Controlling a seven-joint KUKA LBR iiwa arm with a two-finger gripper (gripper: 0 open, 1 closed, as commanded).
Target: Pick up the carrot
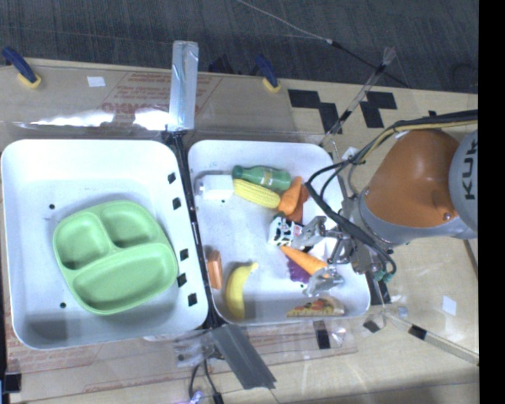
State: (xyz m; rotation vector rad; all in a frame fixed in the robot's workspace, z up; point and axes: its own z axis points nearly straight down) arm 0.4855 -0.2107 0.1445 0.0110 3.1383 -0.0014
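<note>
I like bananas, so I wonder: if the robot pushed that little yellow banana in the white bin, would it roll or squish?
The small yellow curved banana looks like a hard, glossy plastic toy, so it probably wouldn't squish. Its bend means it would likely spin or slide rather than roll straight. It lies near the right-hand white bin's front wall, so a push might jam it there.

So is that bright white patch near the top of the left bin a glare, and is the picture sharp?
Camera view: yes, light glares off the clear sheet behind the left bin; the green plate casts a soft shadow below it; the small things around the gripper and carrot look a bit blurry.
</note>
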